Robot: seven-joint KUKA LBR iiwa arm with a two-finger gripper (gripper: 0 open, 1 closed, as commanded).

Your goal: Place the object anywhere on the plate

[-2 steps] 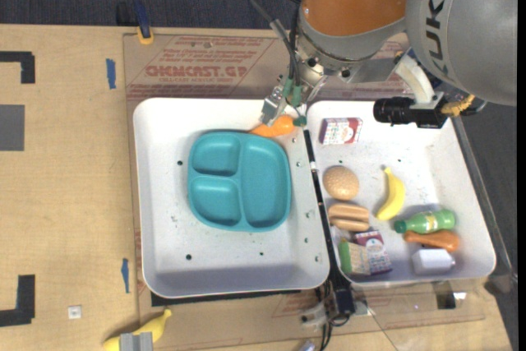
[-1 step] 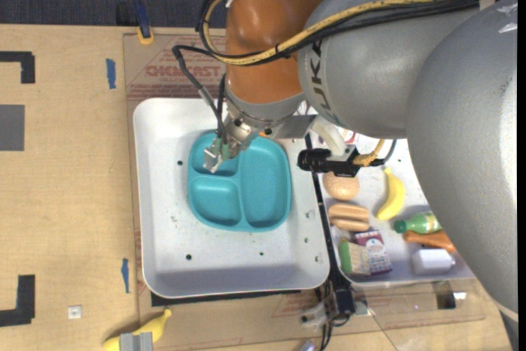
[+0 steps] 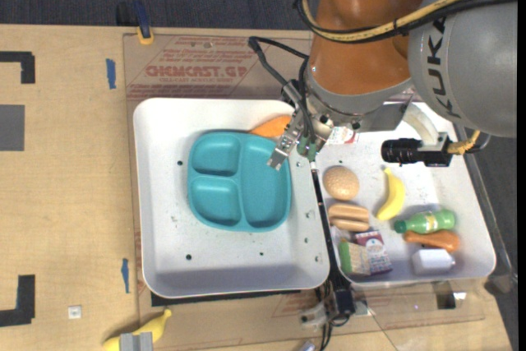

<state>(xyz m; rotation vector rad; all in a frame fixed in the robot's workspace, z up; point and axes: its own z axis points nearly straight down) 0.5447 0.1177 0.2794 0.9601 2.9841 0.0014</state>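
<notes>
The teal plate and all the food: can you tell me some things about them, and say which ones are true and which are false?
1. The teal plate lies in the left bin. True.
2. The banana is on the plate. False: it lies in the right bin, beside the bread roll.
3. The plate has three compartments. True.
4. The hot dog sits in the left bin. False: it is in the right bin, just below the bread roll.
5. The end effector is at the plate's upper right edge. True.
6. The green bottle stands upright. False: it lies on its side.
</notes>
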